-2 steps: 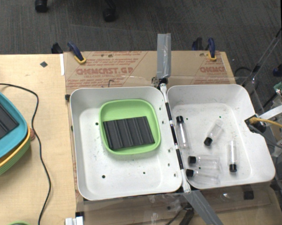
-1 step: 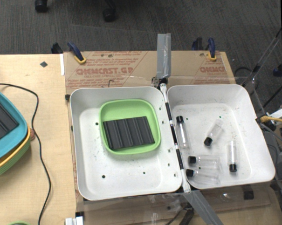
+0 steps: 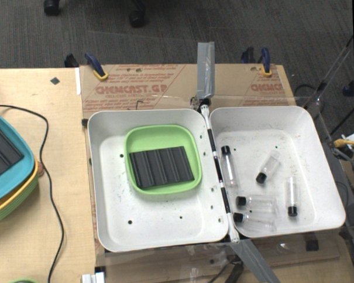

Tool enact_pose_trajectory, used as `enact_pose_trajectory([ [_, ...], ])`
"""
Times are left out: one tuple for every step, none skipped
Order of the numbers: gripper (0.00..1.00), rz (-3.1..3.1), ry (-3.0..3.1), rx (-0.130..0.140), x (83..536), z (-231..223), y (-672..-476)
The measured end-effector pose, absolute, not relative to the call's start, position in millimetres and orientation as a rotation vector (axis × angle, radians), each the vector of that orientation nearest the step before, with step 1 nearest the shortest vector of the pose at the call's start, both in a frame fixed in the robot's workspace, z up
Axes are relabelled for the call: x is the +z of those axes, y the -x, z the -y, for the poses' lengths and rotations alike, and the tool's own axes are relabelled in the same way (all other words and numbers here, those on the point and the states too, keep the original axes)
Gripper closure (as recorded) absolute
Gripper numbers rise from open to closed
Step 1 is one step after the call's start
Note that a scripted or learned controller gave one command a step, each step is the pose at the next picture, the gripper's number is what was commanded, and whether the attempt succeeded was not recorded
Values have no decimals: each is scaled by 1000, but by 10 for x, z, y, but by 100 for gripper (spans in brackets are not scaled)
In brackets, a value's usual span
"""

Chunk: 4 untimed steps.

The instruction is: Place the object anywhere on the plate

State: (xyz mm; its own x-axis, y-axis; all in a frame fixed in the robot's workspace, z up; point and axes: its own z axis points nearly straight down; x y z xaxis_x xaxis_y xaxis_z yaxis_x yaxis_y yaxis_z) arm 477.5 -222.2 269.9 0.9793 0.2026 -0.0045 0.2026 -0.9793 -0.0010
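Clear plastic vials with black caps are what I see scattered across the right bin [image 3: 305, 126]: one long vial [image 3: 227, 165] lies along the bin's left wall, cap toward the far side; a shorter one [image 3: 268, 167] rests tilted near the middle; another [image 3: 291, 196] lies lengthwise toward the right wall with its cap at the near end; and two more [image 3: 255, 209] sit together at the near left corner, caps pointing left, apparently touching each other. Every vial is in the right bin, none on the plate. The green plate [image 3: 163, 160], square with rounded corners, sits in the far half of the left bin [image 3: 110, 217], and a dark ribbed mat [image 3: 162, 167] lies on its floor. From my seat I cannot tell the state of the gripper. Behind the bins, brown cardboard [image 3: 139, 87] is clamped to the bench, and a strip of grey tape [image 3: 205, 72] runs up from the seam between the bins.
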Motion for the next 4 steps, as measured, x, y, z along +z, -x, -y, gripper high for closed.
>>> enact_pose_trajectory([
  [0, 313, 3124, 11, 2535, 2217, -4770],
  [0, 312, 3124, 10, 2458, 2215, -4770],
  [0, 312, 3124, 11, 2397, 2213, -4770],
  [0, 316, 3124, 8, 2444, 2221, -4770],
])
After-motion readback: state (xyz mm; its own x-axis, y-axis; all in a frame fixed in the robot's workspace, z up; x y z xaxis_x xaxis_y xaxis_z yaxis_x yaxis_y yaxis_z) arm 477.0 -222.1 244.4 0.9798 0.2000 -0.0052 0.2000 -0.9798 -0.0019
